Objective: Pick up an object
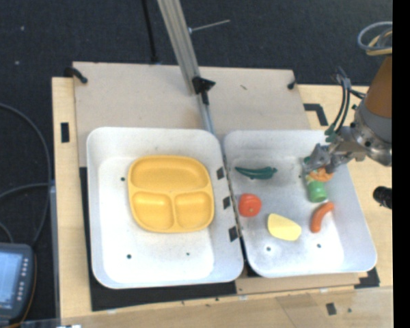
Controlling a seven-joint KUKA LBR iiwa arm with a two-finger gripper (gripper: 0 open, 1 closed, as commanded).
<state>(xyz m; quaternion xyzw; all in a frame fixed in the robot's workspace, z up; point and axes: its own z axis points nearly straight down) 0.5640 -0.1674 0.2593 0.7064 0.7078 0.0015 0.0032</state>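
My gripper (318, 164) is down in the right bin (352, 248), right over a small orange-and-green toy (316, 185) — I can't tell if I'm squeezing it. Nothing looks lifted yet — the picking up is not done.

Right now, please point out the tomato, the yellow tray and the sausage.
tomato (249, 205), camera view, middle of its red top.
yellow tray (171, 173), camera view, floor of its big compartment.
sausage (320, 217), camera view, middle of its body.
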